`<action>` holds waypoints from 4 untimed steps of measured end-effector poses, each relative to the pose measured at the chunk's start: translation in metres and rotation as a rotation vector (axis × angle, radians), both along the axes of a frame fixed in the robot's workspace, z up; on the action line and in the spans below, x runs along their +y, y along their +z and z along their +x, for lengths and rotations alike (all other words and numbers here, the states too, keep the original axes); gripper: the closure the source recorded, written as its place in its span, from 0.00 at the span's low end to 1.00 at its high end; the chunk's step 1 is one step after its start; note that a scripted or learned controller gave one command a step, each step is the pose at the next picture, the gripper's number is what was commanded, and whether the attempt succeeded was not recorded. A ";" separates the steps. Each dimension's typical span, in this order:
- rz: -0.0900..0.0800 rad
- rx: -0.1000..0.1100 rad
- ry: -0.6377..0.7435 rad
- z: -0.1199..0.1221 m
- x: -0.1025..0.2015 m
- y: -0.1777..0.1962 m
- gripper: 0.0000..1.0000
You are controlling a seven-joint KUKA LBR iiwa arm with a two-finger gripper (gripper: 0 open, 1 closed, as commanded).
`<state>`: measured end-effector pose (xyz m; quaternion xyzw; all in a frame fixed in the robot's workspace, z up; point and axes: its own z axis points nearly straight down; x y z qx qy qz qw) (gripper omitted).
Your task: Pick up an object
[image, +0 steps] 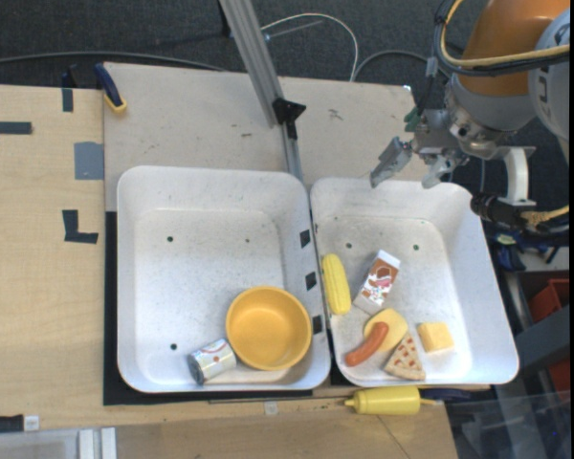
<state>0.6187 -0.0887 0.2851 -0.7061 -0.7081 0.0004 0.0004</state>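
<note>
Descent is the step in hand, I judge: in the camera view the end effector (408,168) hangs empty over the right bin's (478,256) far rim, fingers spread, so it should come nearer and centre on one separate piece, say the corn cob (336,283), lying apart from the milk carton (379,282). The white bin floors look smooth and shallow on the pale counter (191,122), the left bin (143,256) bearing a yellow bowl (268,328) and a can (211,360).

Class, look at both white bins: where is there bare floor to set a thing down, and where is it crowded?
Left bin: bare above the yellow bowl and can, which sit at its near edge. Right bin: bare far strip above the corn and carton; its near half is crowded.
</note>
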 end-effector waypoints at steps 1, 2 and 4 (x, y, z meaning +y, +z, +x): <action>0.000 0.000 0.000 0.000 0.000 0.000 0.00; -0.001 0.005 -0.001 -0.003 0.010 -0.050 0.00; -0.001 0.005 -0.001 -0.004 -0.002 -0.143 0.00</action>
